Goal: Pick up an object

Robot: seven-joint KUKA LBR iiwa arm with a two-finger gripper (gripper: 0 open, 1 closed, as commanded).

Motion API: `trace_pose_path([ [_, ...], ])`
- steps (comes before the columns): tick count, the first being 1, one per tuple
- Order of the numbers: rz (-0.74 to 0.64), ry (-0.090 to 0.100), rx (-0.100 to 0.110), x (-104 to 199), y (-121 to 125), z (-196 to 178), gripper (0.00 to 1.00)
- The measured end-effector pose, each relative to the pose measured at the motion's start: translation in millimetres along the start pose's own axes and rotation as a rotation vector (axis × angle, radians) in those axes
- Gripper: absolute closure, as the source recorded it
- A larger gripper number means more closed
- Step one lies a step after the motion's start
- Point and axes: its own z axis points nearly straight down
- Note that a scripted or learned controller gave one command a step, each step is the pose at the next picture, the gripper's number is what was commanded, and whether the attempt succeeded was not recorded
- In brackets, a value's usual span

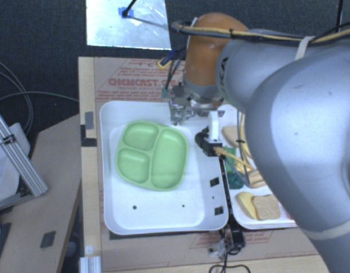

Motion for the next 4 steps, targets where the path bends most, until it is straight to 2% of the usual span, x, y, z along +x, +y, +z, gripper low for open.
trace_pose_path([
  [1,-0.003,0.003,-0.019,-7.0,14.3,59.1,1.00],
  [2,-0.003,-0.002,-0.012,15.2,-56.8,61.0,1.00],
  [3,-0.003,0.002,-0.016,-8.7,14.2,-37.2,1.00],
  [4,-0.010,0.004,0.003,33.4,-74.8,-51.3,1.00],
])
